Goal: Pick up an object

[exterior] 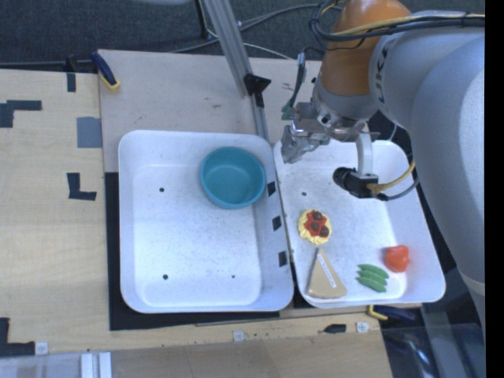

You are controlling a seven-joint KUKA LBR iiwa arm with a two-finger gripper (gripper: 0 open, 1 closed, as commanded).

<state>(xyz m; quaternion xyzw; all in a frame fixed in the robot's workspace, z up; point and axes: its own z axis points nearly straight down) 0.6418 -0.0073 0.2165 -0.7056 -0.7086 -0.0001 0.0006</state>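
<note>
My gripper [293, 150] hangs over the far left corner of the right bin [356, 211], near the divider between the bins, with nothing between its fingers. In the right bin's near half lie a yellow round toy with red dots [314, 226], a tan wedge [324, 277], a green pea pod [372, 277] and a red tomato-like piece [397, 257]. All of them sit well below the gripper in the view. A blue bowl [232, 177] stands upright in the far right part of the left bin [165, 235].
A grey metal pole [236, 50] slants down to the far edge between the bins. The wooden bench [47, 203] extends to the left, marked with dark tape. A blue and yellow clamp [105, 71] sits at the board's far left corner.
</note>
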